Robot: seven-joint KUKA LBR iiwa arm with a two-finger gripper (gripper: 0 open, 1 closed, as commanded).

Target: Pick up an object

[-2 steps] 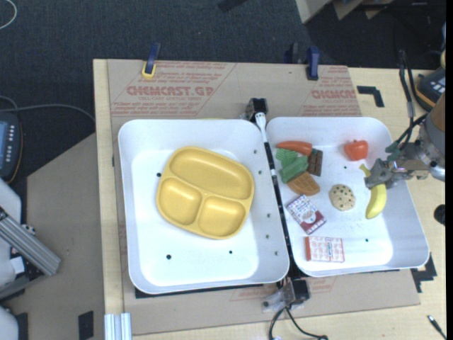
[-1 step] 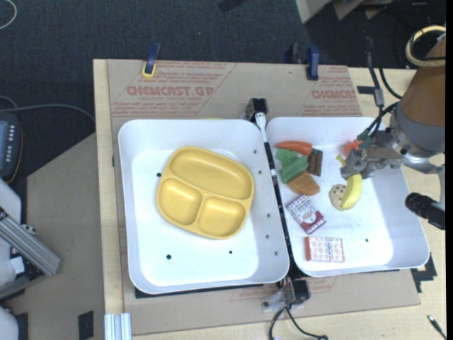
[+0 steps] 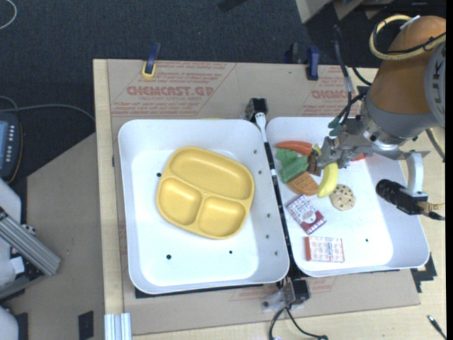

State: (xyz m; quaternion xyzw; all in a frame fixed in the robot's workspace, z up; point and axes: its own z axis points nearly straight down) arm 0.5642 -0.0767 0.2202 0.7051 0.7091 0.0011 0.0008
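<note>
hovering over the right bin (image 3: 396, 257), your gripper (image 3: 331, 154) sits just above the banana (image 3: 328, 180); i cannot tell its jaw state. expect it light, stiff, slick, curved; grip mid-body across the narrow width

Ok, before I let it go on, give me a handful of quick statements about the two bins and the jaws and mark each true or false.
1. The yellow divided plate lies in the left bin. True.
2. The banana lies on the plate. False: it is in the right bin, just below the gripper.
3. The cookie sits in the right bin, beside the banana. True.
4. The gripper is over the left bin. False: it is over the right bin, above the toy food.
5. Two red-and-white packets lie in the right bin. True.
6. The plate holds a carrot. False: the carrot is in the right bin.
</note>
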